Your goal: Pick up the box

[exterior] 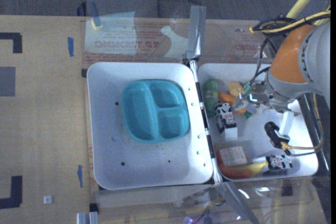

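The box (227, 120), cow-patterned, stands in the right bin (307, 165), left of centre, beside the green bottle (211, 96). The gripper (245, 103) hovers just right of the box; its opening cannot be told, and no grasp is visible. Step in hand: approach. Next move calls for centring over the box, then descending.

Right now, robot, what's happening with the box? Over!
Tool low in right bin, grip unclear. Box just left of it, standing, not seen held. Bottle, carrot crowd it.
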`<state>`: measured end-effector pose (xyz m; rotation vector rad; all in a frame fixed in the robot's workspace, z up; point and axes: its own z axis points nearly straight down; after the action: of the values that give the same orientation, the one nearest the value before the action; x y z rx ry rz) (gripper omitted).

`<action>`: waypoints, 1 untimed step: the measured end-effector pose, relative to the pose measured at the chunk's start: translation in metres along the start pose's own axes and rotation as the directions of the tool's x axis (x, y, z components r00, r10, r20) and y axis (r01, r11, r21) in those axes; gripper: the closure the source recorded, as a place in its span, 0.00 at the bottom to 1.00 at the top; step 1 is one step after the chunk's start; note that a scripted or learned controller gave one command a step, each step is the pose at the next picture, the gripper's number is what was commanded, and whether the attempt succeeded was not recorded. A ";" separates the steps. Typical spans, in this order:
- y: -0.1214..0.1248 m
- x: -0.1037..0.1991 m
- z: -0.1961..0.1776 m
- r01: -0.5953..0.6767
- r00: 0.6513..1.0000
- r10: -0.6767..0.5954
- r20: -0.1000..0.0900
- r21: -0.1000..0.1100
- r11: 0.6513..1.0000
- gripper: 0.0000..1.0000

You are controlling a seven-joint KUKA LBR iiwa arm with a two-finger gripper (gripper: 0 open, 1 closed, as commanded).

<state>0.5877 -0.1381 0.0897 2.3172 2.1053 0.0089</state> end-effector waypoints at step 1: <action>-0.079 0.028 -0.002 0.136 0.991 -0.136 0.004 -0.003 0.991 0.00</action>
<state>0.5119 -0.1026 0.0909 2.1642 2.2546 0.0070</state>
